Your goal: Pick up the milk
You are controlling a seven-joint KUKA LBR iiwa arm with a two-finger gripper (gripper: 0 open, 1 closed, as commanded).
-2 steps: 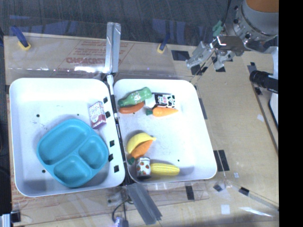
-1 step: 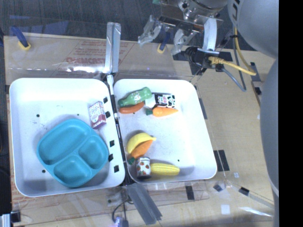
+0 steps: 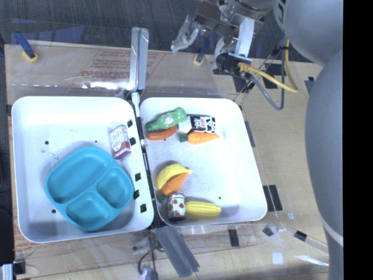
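Note:
The milk is a small carton with a black-and-white cow pattern. It lies at the back of the right bin, between a green bottle and an orange carrot. My gripper hangs high over the bench, beyond the right bin's back wall and well away from the milk. Its two fingers are spread apart with nothing between them.
In the right bin there are also a second carrot, a banana, a small can and a corn cob. The left bin holds a blue divided plate and a pink carton. A yellow cable trails from the wrist.

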